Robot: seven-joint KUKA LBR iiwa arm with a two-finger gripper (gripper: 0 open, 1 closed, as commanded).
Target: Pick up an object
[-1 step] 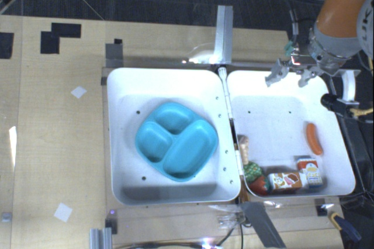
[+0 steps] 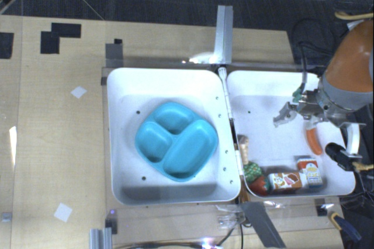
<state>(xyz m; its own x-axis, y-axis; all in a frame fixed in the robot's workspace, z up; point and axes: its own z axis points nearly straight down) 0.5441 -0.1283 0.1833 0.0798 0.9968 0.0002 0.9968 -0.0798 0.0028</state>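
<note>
Left bin [image 2: 123, 142]: blue divided tray [image 2: 176, 140], irrelevant for now. Right bin [image 2: 257, 96]: gripper [image 2: 284, 117] hangs over bare floor, jaws look open, nothing between them. Looks like the approach step. Pickables sit along the near edge: printed pack [image 2: 286, 181], small carton [image 2: 310, 172], orange carrot-like piece [image 2: 314, 140], green-red item [image 2: 255, 176]. Next: move toward these, descend. Labels too small to read.

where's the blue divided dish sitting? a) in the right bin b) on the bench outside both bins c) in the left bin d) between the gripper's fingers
c: the blue divided dish lies on the floor of the left bin, while the small food items are clustered in the right bin.
</note>
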